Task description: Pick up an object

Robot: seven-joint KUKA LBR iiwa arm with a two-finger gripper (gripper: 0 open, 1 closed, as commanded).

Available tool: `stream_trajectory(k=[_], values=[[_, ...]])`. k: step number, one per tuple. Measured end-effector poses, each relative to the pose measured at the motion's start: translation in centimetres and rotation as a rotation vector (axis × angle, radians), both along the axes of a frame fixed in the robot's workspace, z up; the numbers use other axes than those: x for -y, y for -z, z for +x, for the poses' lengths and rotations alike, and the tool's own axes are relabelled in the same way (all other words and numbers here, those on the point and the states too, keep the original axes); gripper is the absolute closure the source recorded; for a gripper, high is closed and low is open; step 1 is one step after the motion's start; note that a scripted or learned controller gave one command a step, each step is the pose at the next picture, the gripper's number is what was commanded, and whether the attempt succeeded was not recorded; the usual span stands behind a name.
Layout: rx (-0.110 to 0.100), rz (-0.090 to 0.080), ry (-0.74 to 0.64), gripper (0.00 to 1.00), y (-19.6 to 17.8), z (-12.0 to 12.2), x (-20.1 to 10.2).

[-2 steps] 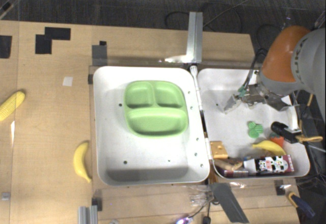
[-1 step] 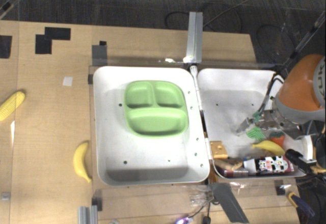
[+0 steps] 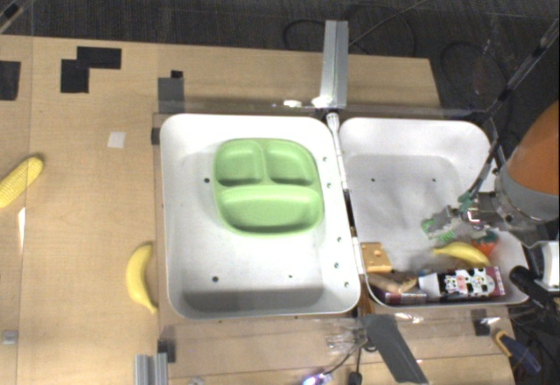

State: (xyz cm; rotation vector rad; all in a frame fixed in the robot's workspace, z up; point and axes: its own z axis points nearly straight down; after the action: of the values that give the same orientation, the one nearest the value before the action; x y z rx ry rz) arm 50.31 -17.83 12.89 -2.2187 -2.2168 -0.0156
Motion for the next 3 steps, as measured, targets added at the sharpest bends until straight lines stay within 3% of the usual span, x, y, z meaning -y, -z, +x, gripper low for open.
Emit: stream_trajectory(k=[1, 2, 3], values=[[0.002, -0.009, 0.106, 0.0, 2.3, 1.5, 0.2], [0.013, -0.014, 0.089, 0.0, 3.8, 0.1, -0.3], [0.017, -0.01, 0.085, 1.0, 2.7, 0.4, -0.6]])
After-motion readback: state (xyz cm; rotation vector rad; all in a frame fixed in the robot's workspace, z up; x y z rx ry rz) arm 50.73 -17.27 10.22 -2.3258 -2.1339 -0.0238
